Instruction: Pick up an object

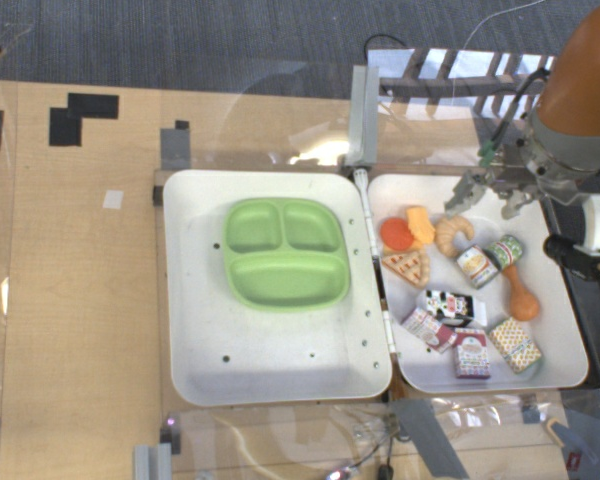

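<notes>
The tool [487, 194] is positioned above the right bin [576, 363], near the croissant [453, 234]. Its fingers are spread apart, with nothing gripped. A green tray [284, 253] is located in the left bin [195, 358].

The wooden bench [70, 298] bears two white bins [195, 368] side by side.

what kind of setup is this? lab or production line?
Most likely a robotics lab grasping rig: two white bins side by side on a wooden bench, toy food like a croissant heaped in the right one, a green divided plate in the left.
</notes>
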You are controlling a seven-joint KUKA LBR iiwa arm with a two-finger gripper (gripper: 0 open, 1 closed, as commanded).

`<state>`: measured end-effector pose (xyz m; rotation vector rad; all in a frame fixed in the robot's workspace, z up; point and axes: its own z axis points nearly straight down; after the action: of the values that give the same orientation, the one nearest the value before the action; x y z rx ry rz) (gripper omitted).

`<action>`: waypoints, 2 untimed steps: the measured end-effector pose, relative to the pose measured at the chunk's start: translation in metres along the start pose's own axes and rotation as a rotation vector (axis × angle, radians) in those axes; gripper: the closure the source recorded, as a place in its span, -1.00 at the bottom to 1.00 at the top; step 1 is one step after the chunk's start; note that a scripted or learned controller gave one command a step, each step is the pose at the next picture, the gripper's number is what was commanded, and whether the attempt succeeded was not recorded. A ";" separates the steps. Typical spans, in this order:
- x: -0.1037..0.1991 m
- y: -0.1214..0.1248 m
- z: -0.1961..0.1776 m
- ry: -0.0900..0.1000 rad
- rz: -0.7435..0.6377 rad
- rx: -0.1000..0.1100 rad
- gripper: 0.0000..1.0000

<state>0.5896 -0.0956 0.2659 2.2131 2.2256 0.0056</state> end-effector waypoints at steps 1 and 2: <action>0.010 -0.003 0.046 0.000 0.004 0.000 -1.00; -0.014 0.014 0.157 -0.007 -0.255 -0.020 -1.00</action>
<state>0.6040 -0.1092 0.1086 1.9001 2.4736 0.0197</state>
